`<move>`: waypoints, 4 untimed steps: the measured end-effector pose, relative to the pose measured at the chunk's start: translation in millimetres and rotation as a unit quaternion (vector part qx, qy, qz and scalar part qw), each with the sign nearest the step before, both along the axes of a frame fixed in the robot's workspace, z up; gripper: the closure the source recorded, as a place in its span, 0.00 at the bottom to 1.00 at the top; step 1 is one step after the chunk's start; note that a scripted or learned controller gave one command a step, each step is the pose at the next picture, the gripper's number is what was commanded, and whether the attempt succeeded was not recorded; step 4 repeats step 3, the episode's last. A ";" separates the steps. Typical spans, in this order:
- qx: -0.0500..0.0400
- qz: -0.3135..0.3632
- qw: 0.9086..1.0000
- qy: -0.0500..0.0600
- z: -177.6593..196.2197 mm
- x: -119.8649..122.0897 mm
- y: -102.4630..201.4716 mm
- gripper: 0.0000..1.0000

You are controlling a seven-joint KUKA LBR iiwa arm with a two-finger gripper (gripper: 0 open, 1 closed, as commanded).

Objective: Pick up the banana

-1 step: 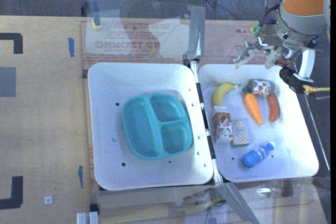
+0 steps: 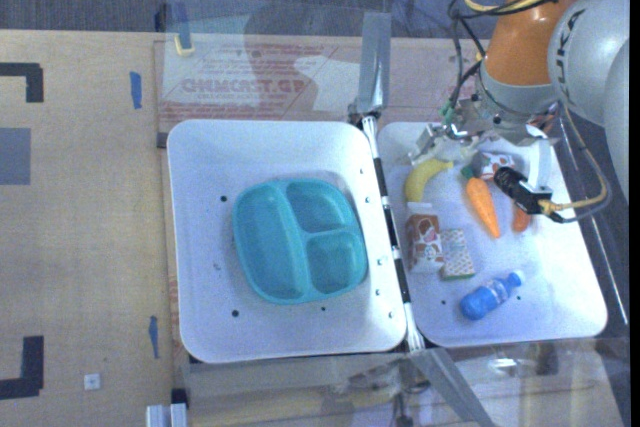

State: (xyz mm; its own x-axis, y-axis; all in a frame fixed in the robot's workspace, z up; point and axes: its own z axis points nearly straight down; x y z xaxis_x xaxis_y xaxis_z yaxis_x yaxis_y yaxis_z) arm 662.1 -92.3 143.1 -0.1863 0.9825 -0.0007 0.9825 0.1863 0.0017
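The yellow banana [image 2: 425,179] lies curved in the upper left part of the right bin [image 2: 560,310], near the divider between the bins. My gripper [image 2: 441,141] hangs just above the banana's far end, at the bin's back edge, under the orange-banded wrist. Nothing shows between it and the banana.
An orange carrot [image 2: 483,206] lies right of the banana, with a small orange piece [image 2: 521,219] beyond it. Two snack packets [image 2: 439,245] and a blue bottle [image 2: 490,296] lie nearer the front. A red-and-white packet [image 2: 497,161] sits under the wrist. The left bin [image 2: 200,165] holds a teal divided plate [image 2: 299,239].
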 end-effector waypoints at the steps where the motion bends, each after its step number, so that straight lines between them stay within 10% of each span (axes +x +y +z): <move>1: 0.001 0.013 1.000 -0.002 -55.7 -28.2 -3.9 0.00; 2: 0.001 0.011 1.000 0.000 -45.3 -28.7 -5.7 1.00; 3: 0.000 -0.039 0.999 0.000 114.8 4.8 57.2 1.00; 4: 0.000 -0.039 0.999 0.000 114.8 4.8 57.2 1.00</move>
